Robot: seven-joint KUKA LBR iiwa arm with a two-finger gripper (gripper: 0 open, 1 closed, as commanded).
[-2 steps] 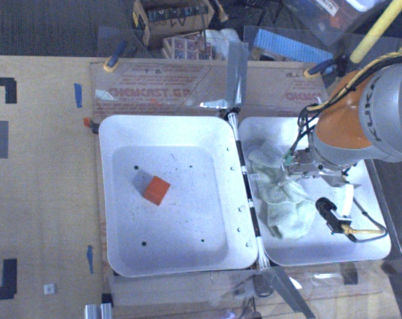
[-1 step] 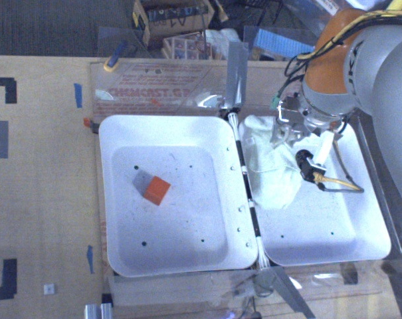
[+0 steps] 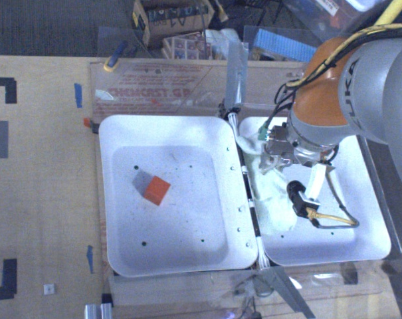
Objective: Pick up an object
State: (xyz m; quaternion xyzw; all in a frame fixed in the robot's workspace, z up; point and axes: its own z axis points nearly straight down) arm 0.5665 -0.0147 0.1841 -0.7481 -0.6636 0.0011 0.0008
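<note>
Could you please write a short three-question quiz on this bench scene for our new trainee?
1. True or false: the orange block lies in the left bin.
2. Over which bin does the arm hang? A) left B) right
3. Fill in: the band above the wrist is ____.

Key: 1 true; 2 B; 3 orange.
</note>
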